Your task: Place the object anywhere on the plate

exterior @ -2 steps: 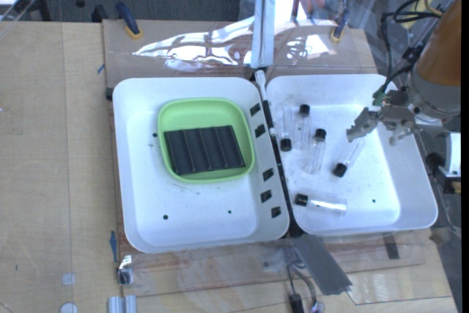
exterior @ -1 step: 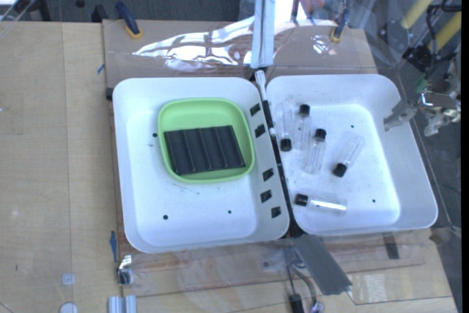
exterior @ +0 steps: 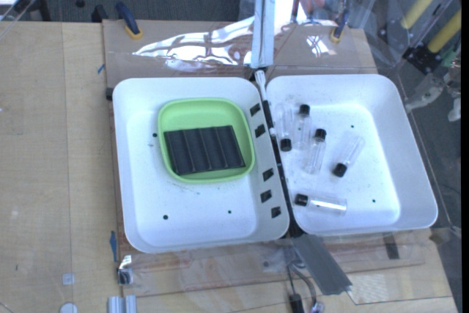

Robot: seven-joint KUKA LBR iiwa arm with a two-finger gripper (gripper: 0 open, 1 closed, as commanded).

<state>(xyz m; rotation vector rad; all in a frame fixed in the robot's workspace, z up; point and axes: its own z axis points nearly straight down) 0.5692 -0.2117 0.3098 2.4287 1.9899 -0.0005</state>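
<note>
The left bin (exterior: 139,223) is open floor around the green plate (exterior: 205,111), whose middle a dark ridged slab (exterior: 204,149) covers, while clear vials (exterior: 316,146) crowd the right bin's (exterior: 399,157) centre, leaving its far right side free.

Far right, past right bin (exterior: 410,157) rim: pale grey-white, hard-edged part (exterior: 429,89), glossy, blurred near frame edge. Just above it, dark grey bracket-like piece (exterior: 419,55) with black fittings. Small white rounded piece (exterior: 456,108) at very edge. Too small and too cropped to tell whether any of it belongs to arm; markings, screws, cables not legible.
</note>
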